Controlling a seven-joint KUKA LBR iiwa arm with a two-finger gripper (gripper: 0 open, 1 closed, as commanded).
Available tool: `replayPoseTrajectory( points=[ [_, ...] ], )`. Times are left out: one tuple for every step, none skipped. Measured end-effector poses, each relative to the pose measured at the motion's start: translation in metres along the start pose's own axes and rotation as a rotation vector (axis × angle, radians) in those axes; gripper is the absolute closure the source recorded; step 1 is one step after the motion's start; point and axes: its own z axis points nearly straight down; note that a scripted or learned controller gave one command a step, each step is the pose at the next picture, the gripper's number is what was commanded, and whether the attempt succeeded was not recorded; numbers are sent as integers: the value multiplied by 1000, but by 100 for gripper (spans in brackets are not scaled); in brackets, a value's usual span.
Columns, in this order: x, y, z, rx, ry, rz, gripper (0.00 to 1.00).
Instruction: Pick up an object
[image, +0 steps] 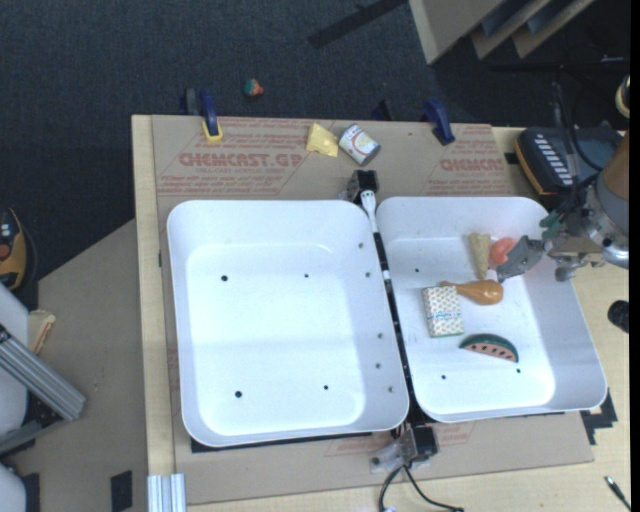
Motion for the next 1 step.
replayPoseTrajectory(
  points=[
    [4,73,158,-3,0,-5,0]
  ],
)
